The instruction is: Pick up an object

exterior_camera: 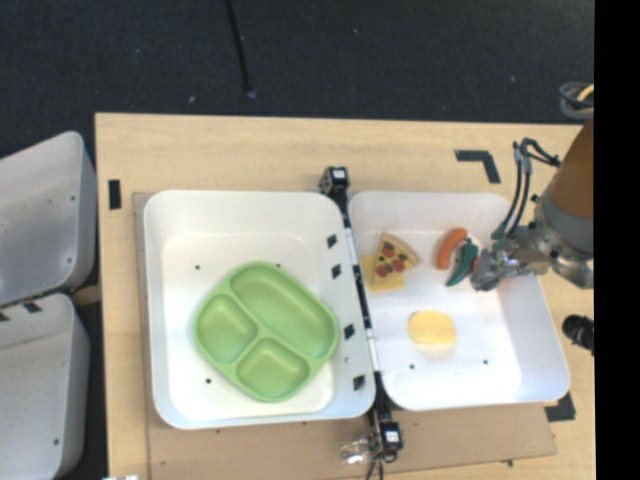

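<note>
Target candidate: the green-and-orange toy vegetable, likely a carrot or pepper (456, 255), lying in the right bin (520, 368) toward its far right part. The gripper (482, 271) sits right against its green end, low over the bin floor. Jaws state: cannot tell; the fingertips blur into the toy's green part, so no grasp can be confirmed.

Other items in the same bin: toy pizza slice (390, 261) near the left wall, well apart from the gripper; a yellow block, soap-like (432, 328), nearer the front, apart from both.

Left bin (160, 268) carries a green divided plate (264, 330). Both bins rest on the wooden worktop (250, 148).

Risks, as judged:
- Contact is at the toy's end, not its middle. A closing grip there may squeeze it out sideways or let it pivot and drop on lifting.
- Rounded, smooth shape: likely to roll away if nudged.
- The gripper is close to the bin's right wall; a sideways correction could hit it.
</note>
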Controlling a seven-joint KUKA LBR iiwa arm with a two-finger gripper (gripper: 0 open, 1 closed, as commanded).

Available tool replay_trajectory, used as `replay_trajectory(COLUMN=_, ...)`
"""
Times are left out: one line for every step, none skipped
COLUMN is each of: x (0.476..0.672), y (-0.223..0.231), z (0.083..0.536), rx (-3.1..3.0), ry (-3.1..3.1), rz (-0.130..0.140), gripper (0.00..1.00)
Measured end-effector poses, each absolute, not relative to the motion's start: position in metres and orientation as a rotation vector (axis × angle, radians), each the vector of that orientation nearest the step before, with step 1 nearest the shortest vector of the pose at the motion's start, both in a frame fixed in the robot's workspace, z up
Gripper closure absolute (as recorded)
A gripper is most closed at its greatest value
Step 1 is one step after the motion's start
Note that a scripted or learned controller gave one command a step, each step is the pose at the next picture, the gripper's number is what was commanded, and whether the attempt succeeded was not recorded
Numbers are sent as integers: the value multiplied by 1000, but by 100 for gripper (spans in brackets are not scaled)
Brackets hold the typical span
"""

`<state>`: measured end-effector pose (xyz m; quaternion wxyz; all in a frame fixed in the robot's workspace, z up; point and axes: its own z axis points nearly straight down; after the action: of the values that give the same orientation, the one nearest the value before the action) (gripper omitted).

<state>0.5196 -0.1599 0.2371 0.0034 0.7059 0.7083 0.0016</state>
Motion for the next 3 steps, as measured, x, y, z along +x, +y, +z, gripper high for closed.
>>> replay_trajectory(x=521, y=-161, z=272, rx=2213, ry=2222, rz=4, gripper=100)
replay_trajectory(x=546, y=-113, z=267, rx=2212, ry=2229, rz=3, gripper=100)
replay_trajectory(x=561, y=-63, z=272, rx=2212, ry=2229, rz=4, gripper=100)
